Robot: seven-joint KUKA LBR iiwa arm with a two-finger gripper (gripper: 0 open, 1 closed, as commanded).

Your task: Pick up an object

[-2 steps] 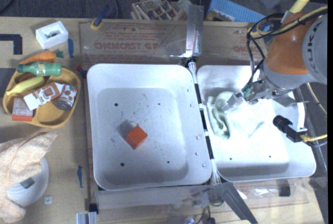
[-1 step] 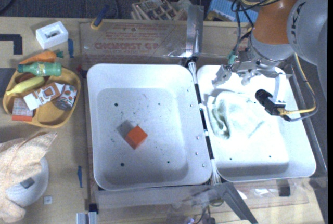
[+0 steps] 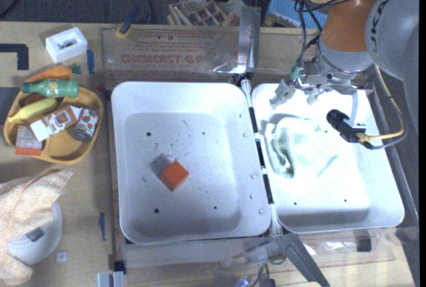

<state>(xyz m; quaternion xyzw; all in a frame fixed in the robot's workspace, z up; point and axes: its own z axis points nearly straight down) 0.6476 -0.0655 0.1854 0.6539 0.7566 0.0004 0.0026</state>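
The orange block (image 3: 176, 176) sits in the left bin (image 3: 133, 106), a bit below and left of the middle, tilted so one corner points down, with a small grey thing (image 3: 160, 164) right against its upper left side (can't really make out what that is, could be another little block or just a dark face). In the right bin (image 3: 383, 209) there's a crumpled pale cloth (image 3: 296, 146), whitish-green, and it blends into the white floor so badly that its edges are hard to trace. The gripper (image 3: 297, 88) hangs over the top left corner of that right bin, near the divider between the two bins, well apart from the block and with nothing between its fingers; they look spread apart, though the metal bits are small and blurry. The arm (image 3: 373, 6) comes in from the upper right and is cut off by the frame edge. Off to the left, a yellow bowl (image 3: 80, 149) holds a green bottle (image 3: 53, 88), a banana and some packets, partly overlapping each other.
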